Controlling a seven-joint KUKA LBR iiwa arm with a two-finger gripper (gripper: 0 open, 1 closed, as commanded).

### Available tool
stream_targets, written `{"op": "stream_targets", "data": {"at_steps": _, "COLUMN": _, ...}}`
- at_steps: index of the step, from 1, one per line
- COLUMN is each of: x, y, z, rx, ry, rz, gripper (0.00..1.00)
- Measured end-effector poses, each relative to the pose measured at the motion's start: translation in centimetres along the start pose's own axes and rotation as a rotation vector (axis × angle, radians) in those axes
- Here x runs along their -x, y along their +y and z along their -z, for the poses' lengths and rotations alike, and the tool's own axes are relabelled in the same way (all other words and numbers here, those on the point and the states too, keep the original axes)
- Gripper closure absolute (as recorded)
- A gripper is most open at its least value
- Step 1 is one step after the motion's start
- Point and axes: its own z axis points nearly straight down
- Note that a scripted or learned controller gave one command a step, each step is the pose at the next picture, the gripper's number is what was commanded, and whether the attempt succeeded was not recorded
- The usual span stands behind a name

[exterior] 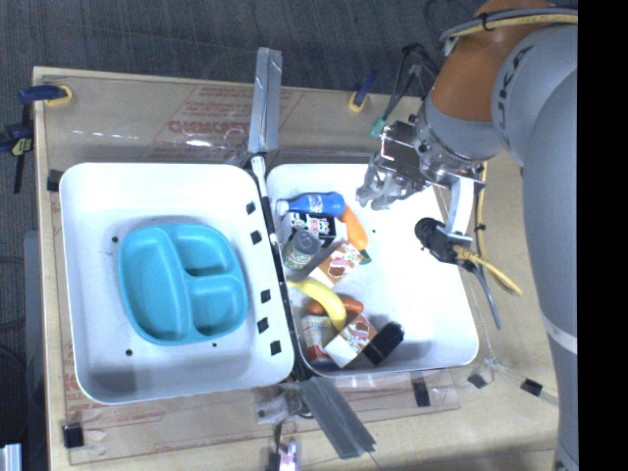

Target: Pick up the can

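Reach not yet finished: pincer (pixel 378 192) hanging over the far part of the right bin (pixel 432 307), nothing between its fingers; whether spread or closed, impossible to tell from this slant.

Can (pixel 303 241) lying against the right bin's left wall, near the far-left corner, tipped with its silvery end facing up toward the camera. Crowded in: blue bottle (pixel 316 204) just beyond it toward the far wall, orange piece (pixel 353 230) to its right, printed packet (pixel 340 261) touching or nearly touching on the near side, banana (pixel 326 301) farther toward the near edge.

For a clean grasp, probably best to shift left and slightly nearward until centred over the can, then turn the wrist so the fingers straddle the can across its width rather than its length. Little room on the wall side, so likely safer to drop one finger between can and orange piece, the other between can and bottle. Slow descent advised; risk of nudging the bottle or pinching the packet along with it. Left bin (pixel 78 292), holding the teal tray (pixel 183 283), of no concern here.
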Motion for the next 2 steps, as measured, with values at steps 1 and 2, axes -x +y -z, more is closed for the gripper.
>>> {"op": "stream_targets", "data": {"at_steps": 1, "x": 0.3, "y": -7.1, "z": -10.4, "rx": -0.006, "ry": -0.001, "rz": -0.297, "gripper": 1.0}}
{"op": "stream_targets", "data": {"at_steps": 2, "x": -0.4, "y": -7.7, "z": -12.1, "rx": -0.002, "ry": 0.0, "rz": -0.041, "gripper": 1.0}}
